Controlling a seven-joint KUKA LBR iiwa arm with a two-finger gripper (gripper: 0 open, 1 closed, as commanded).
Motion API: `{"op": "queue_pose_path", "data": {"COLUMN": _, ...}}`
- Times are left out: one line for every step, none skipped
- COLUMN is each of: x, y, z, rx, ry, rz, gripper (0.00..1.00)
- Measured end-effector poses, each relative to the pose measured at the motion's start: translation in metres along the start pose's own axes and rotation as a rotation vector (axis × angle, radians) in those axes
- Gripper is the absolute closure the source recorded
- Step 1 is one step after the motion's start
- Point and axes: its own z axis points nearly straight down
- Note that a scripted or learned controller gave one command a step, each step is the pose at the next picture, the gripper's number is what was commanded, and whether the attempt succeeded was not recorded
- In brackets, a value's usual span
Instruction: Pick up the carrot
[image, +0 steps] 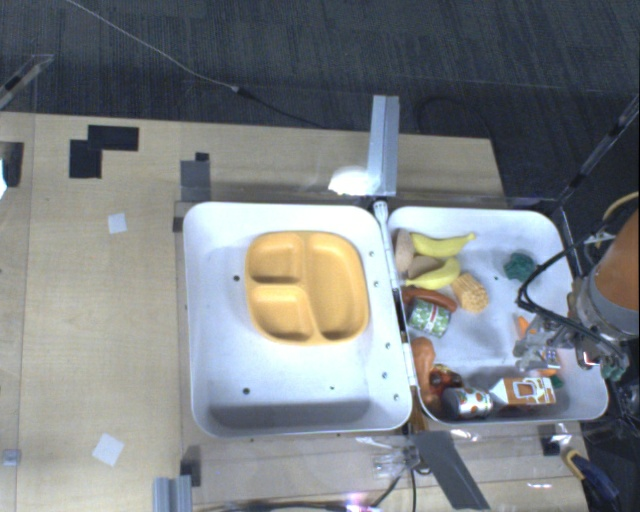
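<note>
Over at the right edge of the camera view, the grey arm with its orange band (612, 262) leans in above the right-hand shallow white bin (500, 218), its wrist bent downward so that the metallic two-finger gripper (543, 347) hangs low over the bin's right part, ringed by loops of black cable. Whether the gripper is released or clenched cannot be told, since its tip blurs into the clutter beneath it; nothing can be made out in its grasp. The carrot, a stubby orange tapered piece (424, 354), lies well apart from the gripper, hard against the left wall of that same bin. Its long axis runs roughly from the far side of the bin toward the near side, tilted only slightly; which end is the thin one is too small to judge. Just beyond it sits a small green-and-white can (431, 318), and just nearer lies a dark bottle-like object (463, 401), beside an orange-and-white carton (528, 392) under the gripper. Farther back are two yellow bananas (443, 244), a yellow corn cob (470, 293) and a green lump (519, 265). A yellow three-compartment plastic plate (305, 285) rests in the left-hand white bin (215, 330).
</note>
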Motion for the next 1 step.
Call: {"op": "queue_pose_path", "data": {"x": 0.0049, "y": 0.0589, "z": -0.0451, "rx": -0.003, "ry": -0.005, "rz": -0.017, "gripper": 1.00}}
